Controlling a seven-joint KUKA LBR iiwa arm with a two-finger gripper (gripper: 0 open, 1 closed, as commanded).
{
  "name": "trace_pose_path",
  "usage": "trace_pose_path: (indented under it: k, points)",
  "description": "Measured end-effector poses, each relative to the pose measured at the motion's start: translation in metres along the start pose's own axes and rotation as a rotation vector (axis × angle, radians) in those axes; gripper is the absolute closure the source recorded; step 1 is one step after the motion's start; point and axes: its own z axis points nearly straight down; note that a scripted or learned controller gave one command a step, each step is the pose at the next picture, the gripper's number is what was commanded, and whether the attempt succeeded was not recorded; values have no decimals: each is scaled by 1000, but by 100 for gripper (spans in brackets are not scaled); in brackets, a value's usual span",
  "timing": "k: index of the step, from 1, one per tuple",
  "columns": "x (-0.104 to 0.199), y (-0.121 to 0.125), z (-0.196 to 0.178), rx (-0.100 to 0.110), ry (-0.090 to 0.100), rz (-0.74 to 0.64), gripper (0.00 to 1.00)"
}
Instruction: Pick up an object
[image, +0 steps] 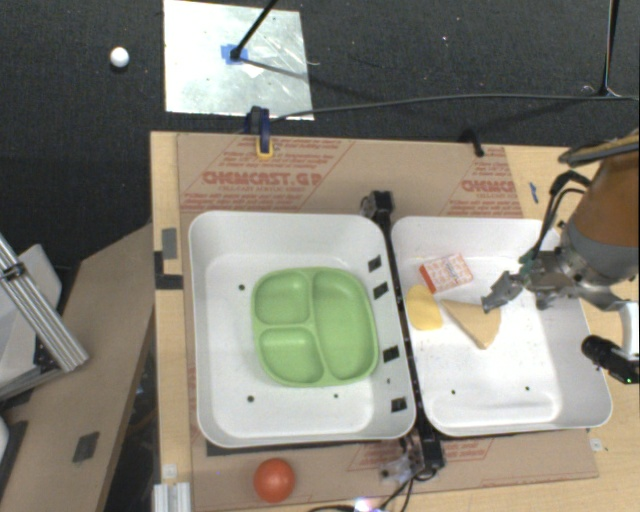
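Right bin | tan wedge just below-left of fingers — apart | fingers' state — cannot tell

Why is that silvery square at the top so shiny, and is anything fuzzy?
In the camera view, the silver sheet catches light and glares pale; the white bins look bright and even; the gripper looks slightly soft, while the green tray is sharp.

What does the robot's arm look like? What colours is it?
The arm is grey with a wide orange band above the wrist. Thin dark cables loop beside it. At its end sits a grey metal gripper with two thin fingers.
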Motion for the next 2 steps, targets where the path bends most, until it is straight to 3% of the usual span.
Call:
trace_pose_path:
  k: [1, 2]
  points:
    - [0, 3, -6, -12, -2, -3, 0]
    - [1, 1, 36, -10, -2, -1, 0]
